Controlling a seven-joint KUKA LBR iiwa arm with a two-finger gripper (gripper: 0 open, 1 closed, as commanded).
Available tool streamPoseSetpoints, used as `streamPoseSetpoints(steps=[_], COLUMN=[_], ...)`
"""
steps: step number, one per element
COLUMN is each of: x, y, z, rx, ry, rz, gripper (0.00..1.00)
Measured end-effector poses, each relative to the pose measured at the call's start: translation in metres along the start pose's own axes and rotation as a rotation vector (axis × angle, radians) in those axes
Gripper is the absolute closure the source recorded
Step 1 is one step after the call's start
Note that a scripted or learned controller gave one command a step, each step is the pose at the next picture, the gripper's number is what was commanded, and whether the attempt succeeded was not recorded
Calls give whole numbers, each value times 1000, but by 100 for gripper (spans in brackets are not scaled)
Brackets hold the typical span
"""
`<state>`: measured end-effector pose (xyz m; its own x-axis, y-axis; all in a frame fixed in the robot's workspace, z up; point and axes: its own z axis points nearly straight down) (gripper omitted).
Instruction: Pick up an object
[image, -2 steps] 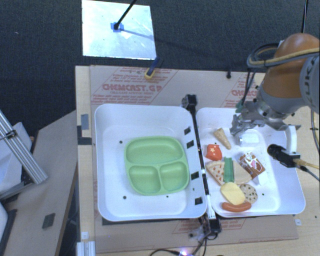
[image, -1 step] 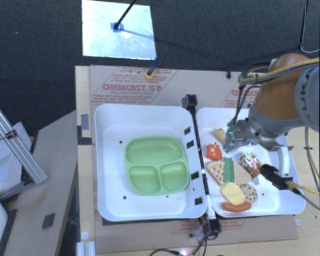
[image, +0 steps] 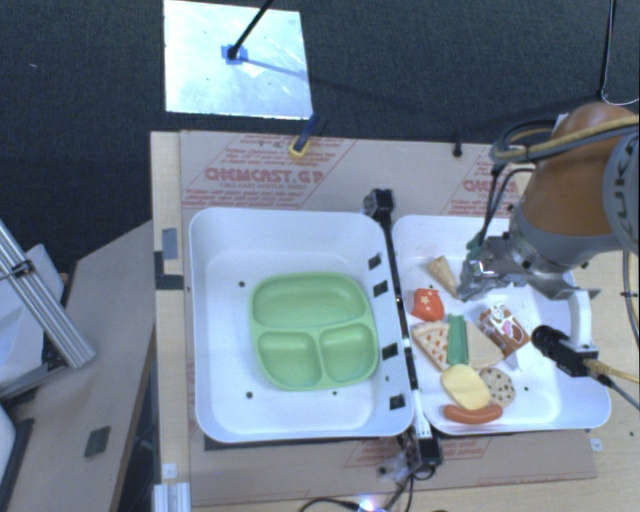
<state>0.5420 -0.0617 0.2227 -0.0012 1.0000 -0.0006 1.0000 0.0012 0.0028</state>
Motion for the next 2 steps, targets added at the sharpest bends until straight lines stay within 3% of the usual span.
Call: streamPoseSetpoints(steps=[1,2], x=[11,3], y=[4,5], z=[-12,8], rx=[1,3], ry=[1,0], rz=[-5,1], gripper=[100,100])
